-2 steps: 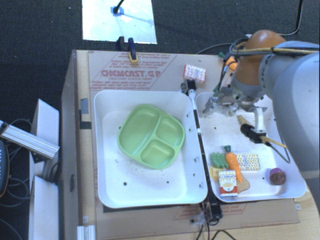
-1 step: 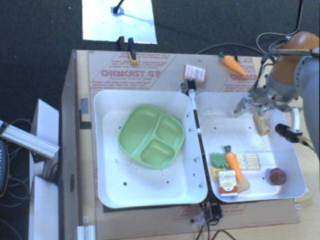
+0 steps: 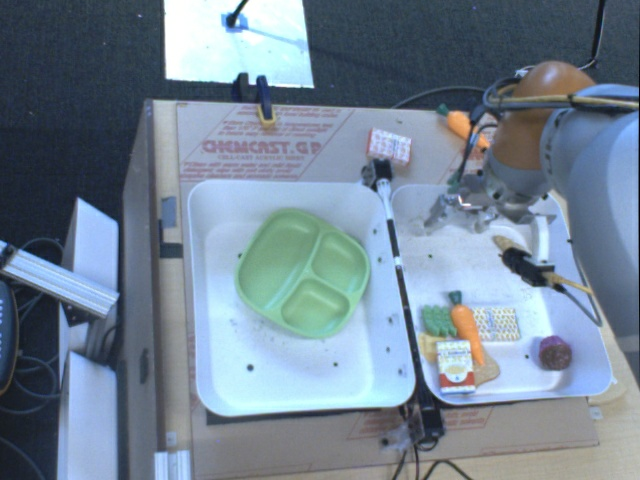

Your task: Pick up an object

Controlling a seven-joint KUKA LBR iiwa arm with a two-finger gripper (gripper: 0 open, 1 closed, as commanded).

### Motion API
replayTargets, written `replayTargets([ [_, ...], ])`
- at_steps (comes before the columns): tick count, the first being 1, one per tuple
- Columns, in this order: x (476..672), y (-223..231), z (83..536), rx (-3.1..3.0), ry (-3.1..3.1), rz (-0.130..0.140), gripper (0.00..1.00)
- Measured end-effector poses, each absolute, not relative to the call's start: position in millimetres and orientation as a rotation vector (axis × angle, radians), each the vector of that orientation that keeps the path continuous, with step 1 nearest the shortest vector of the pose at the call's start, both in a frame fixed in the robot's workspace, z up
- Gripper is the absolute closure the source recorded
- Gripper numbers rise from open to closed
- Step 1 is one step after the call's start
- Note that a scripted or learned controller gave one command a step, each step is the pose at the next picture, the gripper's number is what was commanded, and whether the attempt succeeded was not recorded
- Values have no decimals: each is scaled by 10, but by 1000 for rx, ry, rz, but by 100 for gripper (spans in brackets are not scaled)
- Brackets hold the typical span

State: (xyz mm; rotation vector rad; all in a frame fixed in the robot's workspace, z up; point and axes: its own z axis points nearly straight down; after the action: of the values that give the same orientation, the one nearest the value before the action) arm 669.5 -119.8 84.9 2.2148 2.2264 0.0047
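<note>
Several small things lie bunched at the near end of the right bin (image 3: 600, 368): a carrot (image 3: 466, 330), a green piece (image 3: 437, 320) touching its left side, a patterned cracker (image 3: 497, 323) just to its right, a small box (image 3: 456, 365) below it, and a dark round thing (image 3: 555, 352) off toward the near right corner. Any of them would serve as the object to pick. The carrot lies with its long axis running from far-left to near-right, leafy end pointing away toward the arm's end of the bin.

Jaws (image 3: 462, 208) hover over the far end of the same bin, so the cluster sits toward the near rim from them, with bare white floor between. Whether the jaws are spread or pressed together I cannot tell; nothing shows between them.

Room is tighter at the cluster than around it: the box and green piece sit close to the wall shared with the left bin (image 3: 210, 298), which holds a green plate (image 3: 303, 273). The round thing stands apart from its neighbours and looks the easiest to close on cleanly. Beyond the bins, on the table (image 3: 250, 138), lies another small box (image 3: 389, 146).
</note>
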Motion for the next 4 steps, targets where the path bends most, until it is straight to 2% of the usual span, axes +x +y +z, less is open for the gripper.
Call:
replayTargets([
  [1, 5841, -1394, 843, 2221, 2221, 0, 0],
  [2, 4882, -1012, 841, 2222, 2222, 1, 0],
  [3, 4896, -1010, 946, 2220, 2221, 5, 100],
  [4, 4873, -375, 1846, 2217, 2224, 4, 100],
])
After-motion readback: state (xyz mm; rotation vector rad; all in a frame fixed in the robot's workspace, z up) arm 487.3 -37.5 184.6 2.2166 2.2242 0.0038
